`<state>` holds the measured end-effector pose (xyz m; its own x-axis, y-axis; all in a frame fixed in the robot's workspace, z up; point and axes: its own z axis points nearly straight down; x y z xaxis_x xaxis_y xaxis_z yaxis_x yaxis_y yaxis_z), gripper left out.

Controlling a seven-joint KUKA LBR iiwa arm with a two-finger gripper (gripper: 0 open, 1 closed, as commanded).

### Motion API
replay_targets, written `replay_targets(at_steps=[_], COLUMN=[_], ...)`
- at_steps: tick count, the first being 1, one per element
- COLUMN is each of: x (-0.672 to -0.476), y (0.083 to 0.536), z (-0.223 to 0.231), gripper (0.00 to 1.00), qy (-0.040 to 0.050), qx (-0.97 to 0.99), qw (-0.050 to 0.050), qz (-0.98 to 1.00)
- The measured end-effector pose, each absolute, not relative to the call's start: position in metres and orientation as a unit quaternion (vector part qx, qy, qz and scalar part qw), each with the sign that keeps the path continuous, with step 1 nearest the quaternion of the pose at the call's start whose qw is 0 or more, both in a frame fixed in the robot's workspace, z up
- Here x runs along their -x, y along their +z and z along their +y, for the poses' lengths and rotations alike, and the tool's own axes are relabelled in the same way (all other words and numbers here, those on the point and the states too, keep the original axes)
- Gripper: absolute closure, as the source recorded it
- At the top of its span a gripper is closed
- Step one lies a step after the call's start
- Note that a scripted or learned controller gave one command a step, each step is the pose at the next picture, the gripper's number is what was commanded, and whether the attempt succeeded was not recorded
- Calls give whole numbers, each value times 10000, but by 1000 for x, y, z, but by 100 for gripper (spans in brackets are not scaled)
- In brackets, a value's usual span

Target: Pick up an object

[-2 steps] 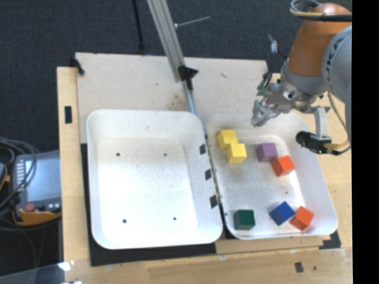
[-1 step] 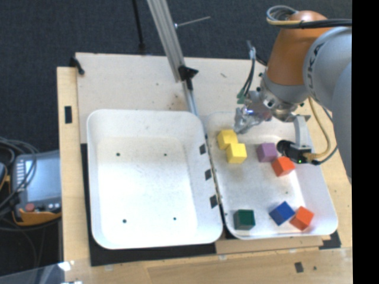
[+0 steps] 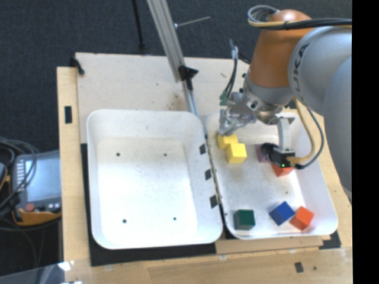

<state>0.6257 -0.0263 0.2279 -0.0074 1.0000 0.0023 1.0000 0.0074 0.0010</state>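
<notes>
The end effector (image 3: 228, 125) hangs at the far left of the right bin (image 3: 317, 185), directly above the yellow blocks (image 3: 232, 148), which sit just nearer than its tip. I cannot tell how wide it stands, and nothing shows in its grip. A straight descent looks enough.

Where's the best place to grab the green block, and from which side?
Take the green block from straight above, by its left and right faces. It sits flat near the bin's front wall, so the front face is likely crowded; the blue block stands apart.
</notes>
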Motion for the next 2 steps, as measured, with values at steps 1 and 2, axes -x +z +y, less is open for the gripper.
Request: replay_targets(at_steps=[1,2], x=[-606,-589], y=[225,229], z=[29,81], gripper=[100,100], qy=[-1,-2], qx=[7044,7041], qw=[9,14], qz=[-7098,-7101])
